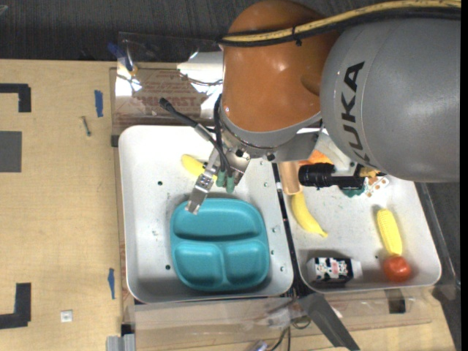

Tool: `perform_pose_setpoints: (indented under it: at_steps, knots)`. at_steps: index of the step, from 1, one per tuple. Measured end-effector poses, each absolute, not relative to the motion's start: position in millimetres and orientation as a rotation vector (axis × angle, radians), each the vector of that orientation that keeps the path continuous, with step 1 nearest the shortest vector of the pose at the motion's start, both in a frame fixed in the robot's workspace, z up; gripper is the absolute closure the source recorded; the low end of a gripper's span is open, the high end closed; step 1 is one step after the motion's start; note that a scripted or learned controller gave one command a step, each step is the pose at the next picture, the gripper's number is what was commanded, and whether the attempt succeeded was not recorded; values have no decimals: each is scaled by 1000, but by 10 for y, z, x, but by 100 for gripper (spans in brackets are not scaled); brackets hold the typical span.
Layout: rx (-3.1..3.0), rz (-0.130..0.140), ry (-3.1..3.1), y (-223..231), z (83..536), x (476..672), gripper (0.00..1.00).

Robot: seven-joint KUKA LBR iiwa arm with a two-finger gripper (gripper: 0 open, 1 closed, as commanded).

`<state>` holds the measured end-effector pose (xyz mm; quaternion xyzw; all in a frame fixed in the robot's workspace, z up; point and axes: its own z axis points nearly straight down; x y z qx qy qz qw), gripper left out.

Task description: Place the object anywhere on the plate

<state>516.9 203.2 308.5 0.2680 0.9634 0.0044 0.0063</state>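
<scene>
A teal divided plate (219, 243) lies in the left bin (142, 196), toward its front. My gripper (213, 190) hangs over the plate's back rim, open, with nothing between its fingers. One silver finger (199, 194) reaches down to the plate's back left corner. A small yellow object (191, 164) lies on the bin floor just behind and left of that finger, partly hidden by the gripper. The arm's large orange and grey body covers the back of both bins.
The right bin (428, 269) holds a banana (307, 215), a corn cob (389, 229), a red tomato (398, 268), a black-and-white can (333, 269), a teal piece (355, 187) and a small spotted white item (377, 187). Bare bin floor lies left of the plate.
</scene>
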Motion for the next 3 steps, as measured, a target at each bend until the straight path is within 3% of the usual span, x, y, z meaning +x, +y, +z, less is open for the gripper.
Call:
perform_pose_setpoints:
  at_steps: [1, 2, 3]
  knots:
    - [835, 23, 3007, 2037, 3194, 5187, 100]
    - [835, 21, 3008, 2038, 3189, 5186, 0]
    - [87, 0, 3143, 1973, 2160, 5067, 0]
